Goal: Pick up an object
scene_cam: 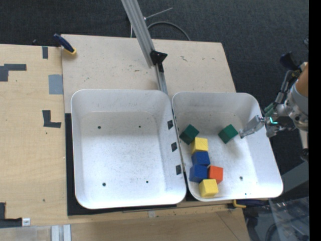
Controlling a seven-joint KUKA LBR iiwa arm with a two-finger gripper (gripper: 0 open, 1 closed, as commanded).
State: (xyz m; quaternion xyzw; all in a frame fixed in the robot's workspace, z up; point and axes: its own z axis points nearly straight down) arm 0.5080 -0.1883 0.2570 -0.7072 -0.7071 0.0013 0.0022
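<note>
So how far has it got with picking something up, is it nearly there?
Nothing looks picked up yet. All the blocks sit on the floor of the right bin: two green ones, two yellow, two blue and an orange one. In hand: the gripper is low over that bin's right side, beside the right green block. Whether it is touching the block is unclear. Left: grasping a block and lifting it.

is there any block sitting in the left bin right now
No, the blocks, such as the orange block and a green block, all lie in the right bin, while the left bin shows only its white floor.
</note>
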